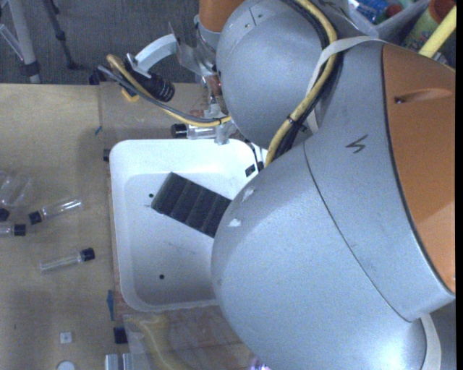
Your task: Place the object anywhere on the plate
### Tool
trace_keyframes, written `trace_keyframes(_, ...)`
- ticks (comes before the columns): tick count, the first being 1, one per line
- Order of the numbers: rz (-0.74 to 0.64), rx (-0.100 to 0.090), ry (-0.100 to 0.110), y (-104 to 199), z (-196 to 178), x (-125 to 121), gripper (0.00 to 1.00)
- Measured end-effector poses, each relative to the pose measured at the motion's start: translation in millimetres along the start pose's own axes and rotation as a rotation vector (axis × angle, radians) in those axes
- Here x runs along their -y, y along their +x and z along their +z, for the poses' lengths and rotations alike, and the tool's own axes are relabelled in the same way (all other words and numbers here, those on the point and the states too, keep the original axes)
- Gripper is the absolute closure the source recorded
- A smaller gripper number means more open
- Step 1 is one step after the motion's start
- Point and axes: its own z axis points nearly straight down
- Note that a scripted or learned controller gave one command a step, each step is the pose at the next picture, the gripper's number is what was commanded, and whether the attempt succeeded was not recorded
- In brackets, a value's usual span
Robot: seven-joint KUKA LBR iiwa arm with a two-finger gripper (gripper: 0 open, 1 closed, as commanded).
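Big grey arm (325,238) blocks most of the frame, covering centre, right and lower right. An orange panel on it is cut off at the right edge.

Orange band (217,10) sits at the top centre, cropped by the top edge. Below it is the end effector (211,108), a blurry clutter of metal parts and yellow cable (173,113), over the far rim of the white bin (134,238). Can't tell whether it is open or closed, and nothing can be seen gripped in it.

The right part of that bin is hidden behind the arm; its left wall, far rim and part of the floor show. Two small dark dots mark the bin floor.

Dark ribbed object (189,202) lies flat on the bin floor, upper middle of the bin, centre-left of frame. It is black to charcoal, roughly rectangular, with parallel ridges, and set at a slant. Its lower right end goes under the arm, so its full outline is unclear. It lies below the end effector in frame; whether they touch is unclear.

On the tan worktop (51,144), left of frame, are clear vials (66,258) with black caps, lying on their sides, well apart from the bin. Small bits at the bottom left are too blurry to identify.
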Motion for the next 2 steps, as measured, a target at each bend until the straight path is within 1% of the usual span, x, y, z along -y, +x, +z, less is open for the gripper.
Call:
trace_keyframes(1,-0.346,0.006,0.002,-38,239,6,1.00)
trace_keyframes(2,-0.706,0.005,0.001,-24,169,8,1.00)
